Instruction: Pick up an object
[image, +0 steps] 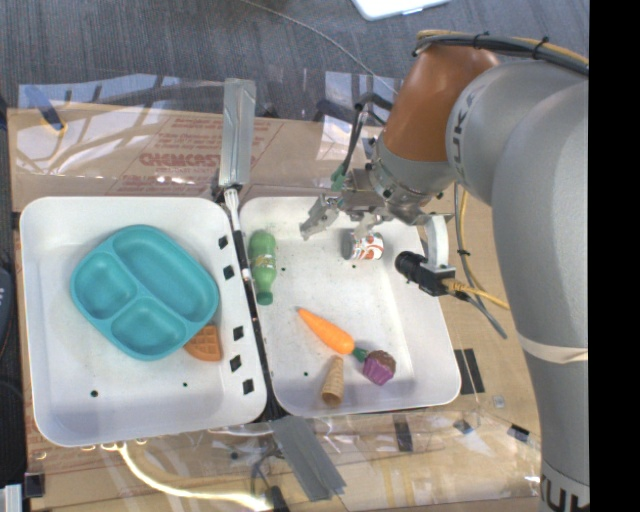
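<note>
Gripper (340, 228) over right bin (425, 340) back edge, fingers (316, 222) spread apart, holding nothing. Small red-white object (370, 247) just beside. Bottle (262, 264), carrot (326, 331), cone (332, 381) in same bin.

Robotics lab test cell. Evidence: large grey industrial arm with orange band (470, 110), cabled at the wrist; two shallow white plastic bins (60, 400) side by side on brown printed cardboard (150, 150), joined with strips of grey tape (238, 130); plastic toy food as test pieces; grey carpet (150, 35) behind; loose cables.
</note>
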